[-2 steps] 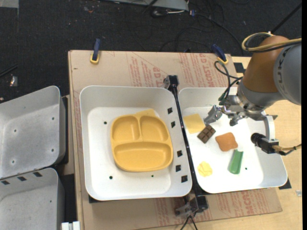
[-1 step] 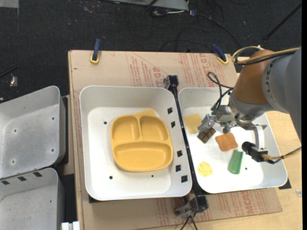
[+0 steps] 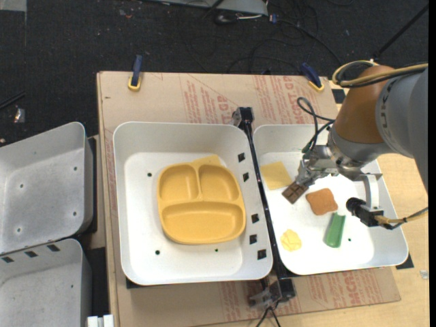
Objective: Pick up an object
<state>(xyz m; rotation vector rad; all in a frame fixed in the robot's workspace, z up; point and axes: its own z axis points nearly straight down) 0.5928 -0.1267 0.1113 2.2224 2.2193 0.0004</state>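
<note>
Camera view looks down on the bench (image 3: 177, 87) with two white bins side by side. Left bin (image 3: 129, 182) holds a yellow divided tray (image 3: 201, 204). Right bin (image 3: 381, 251) holds a pale yellow square (image 3: 276, 175), a dark brown block (image 3: 294, 193), an orange-brown toast-like piece (image 3: 321, 201), a green cylinder (image 3: 334, 229) and a small yellow lump (image 3: 291, 240). The pincer (image 3: 304, 178) hangs low over the right bin — its tips just above the dark brown block, near or touching it. Whether its tips are spread or closed I cannot tell.
</note>
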